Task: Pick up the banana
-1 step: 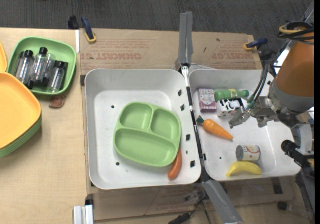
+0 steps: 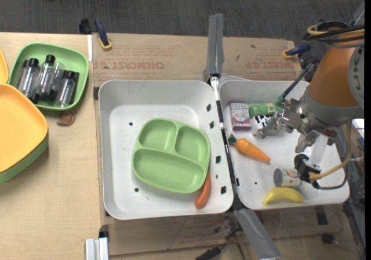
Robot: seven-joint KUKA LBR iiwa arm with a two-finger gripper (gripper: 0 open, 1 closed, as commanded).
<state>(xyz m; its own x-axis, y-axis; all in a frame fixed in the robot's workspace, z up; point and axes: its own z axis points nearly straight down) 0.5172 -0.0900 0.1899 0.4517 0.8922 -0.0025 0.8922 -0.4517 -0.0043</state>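
The grey arm [image 2: 339, 88] reached in from the right and bent down over the right bin [image 2: 336, 195]. Its gripper [image 2: 271, 125] hung above the bin's middle, near a green-capped item [image 2: 262, 109] and a pink box [image 2: 239, 115]; whether it was clenched or released could not be told. The banana [image 2: 283, 196] lay at the bin's near edge, well apart from the gripper, with 1 carrot [image 2: 251, 148] between them.

The banana [image 2: 282, 196] is lying flat on its side, yellow and gently curved, near the front edge of the right bin [image 2: 324, 198], its ends curling slightly upward.
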